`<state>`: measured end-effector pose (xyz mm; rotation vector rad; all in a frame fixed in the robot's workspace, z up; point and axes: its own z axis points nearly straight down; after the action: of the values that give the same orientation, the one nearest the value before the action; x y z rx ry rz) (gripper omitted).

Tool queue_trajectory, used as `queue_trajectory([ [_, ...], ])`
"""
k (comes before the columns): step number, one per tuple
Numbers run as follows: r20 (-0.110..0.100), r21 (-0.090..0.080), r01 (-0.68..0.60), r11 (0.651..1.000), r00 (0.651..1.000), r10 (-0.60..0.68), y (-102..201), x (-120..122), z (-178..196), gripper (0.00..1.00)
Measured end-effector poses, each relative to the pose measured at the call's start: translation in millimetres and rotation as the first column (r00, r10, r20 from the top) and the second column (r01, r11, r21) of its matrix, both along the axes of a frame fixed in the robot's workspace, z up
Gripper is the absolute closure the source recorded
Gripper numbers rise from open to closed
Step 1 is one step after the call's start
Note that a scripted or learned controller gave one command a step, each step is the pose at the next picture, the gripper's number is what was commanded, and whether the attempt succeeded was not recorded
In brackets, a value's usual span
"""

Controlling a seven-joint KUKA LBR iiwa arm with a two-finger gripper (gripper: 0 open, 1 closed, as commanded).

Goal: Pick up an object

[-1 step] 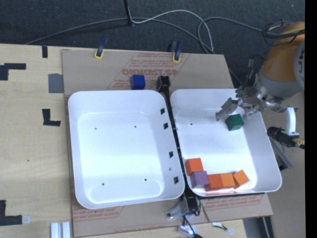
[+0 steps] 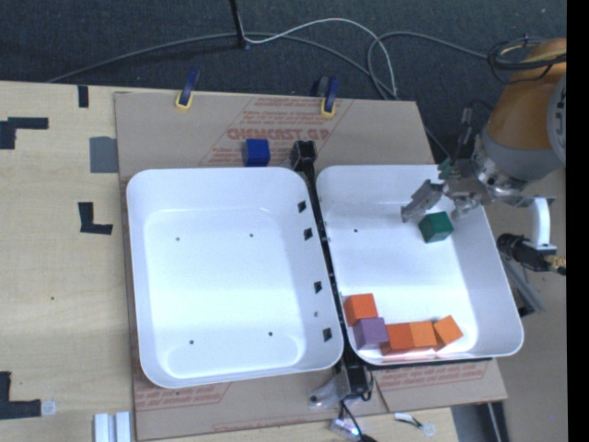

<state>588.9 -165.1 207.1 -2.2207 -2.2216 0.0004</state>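
Here the arm (image 2: 529, 109) is cut off at the right edge of the frame. The claw (image 2: 431, 205) hangs over the upper part of the right bin (image 2: 488, 274), fingers spread apart, with one green block (image 2: 436, 226) just below them, not clamped. At lower right of that bin lie three orange blocks (image 2: 413, 336) and one purple block (image 2: 371, 331), bunched together. One blue block (image 2: 257, 151) sits on the desk (image 2: 55, 247) above the left bin (image 2: 147, 274).
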Motion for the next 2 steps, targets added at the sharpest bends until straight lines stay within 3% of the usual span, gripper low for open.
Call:
queue_trajectory([
  [2, -0.006, 0.001, 0.0, 1.0, 1.0, 0.0, 6, 6, -106, 0.0],
])
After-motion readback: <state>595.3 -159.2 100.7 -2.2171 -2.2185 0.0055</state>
